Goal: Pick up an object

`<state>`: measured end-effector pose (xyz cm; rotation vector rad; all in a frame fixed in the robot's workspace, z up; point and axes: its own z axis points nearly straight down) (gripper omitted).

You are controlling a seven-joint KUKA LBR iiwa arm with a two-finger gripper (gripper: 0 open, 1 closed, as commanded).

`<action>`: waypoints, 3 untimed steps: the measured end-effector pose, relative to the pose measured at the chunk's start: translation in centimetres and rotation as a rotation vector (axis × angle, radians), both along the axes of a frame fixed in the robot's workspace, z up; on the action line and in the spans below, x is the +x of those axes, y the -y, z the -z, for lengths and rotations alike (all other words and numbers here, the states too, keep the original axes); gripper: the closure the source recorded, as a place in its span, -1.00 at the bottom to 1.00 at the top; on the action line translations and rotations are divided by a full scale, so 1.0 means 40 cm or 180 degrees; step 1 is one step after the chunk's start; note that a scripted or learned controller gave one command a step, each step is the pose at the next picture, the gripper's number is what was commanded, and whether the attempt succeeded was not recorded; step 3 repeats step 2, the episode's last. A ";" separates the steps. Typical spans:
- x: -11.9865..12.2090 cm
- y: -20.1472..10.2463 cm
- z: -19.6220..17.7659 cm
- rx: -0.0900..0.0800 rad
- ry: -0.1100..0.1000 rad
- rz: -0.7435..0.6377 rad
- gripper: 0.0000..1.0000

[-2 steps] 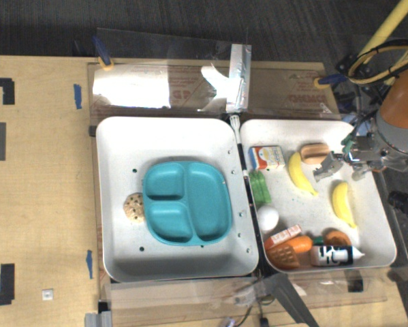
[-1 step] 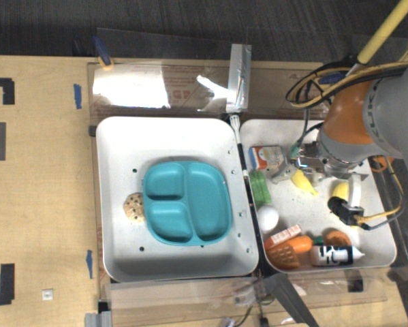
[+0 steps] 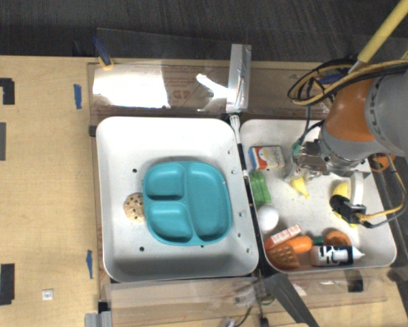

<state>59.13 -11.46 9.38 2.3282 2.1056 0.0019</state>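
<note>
**Yellow object (image 3: pixel 300 186), right bin: gripper poised over it**

Item: small yellow piece lying on the floor of the right bin (image 3: pixel 384 251), near its middle, just beside the gripper (image 3: pixel 304 163). Whether the tool is parted or closed cannot be told; the wrist hides it. Nothing is seen held.

Neighbours: white-and-red carton (image 3: pixel 268 157) and green item (image 3: pixel 260 188) to the left, egg (image 3: pixel 268 218) below, all apart from it. Judged the likeliest target. Open floor lies to its right; the dividing wall is crowded.

Left bin (image 3: pixel 115 142): teal tray (image 3: pixel 188 201), cookie (image 3: pixel 133 207).
</note>
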 end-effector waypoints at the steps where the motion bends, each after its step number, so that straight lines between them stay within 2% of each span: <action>1: 0.130 0.071 0.023 0.0015 -0.0037 -0.0831 1.00; 2: 0.101 -0.191 -0.230 0.0010 0.0006 -0.0682 1.00; 3: 0.101 -0.191 -0.230 0.0010 0.0006 -0.0682 1.00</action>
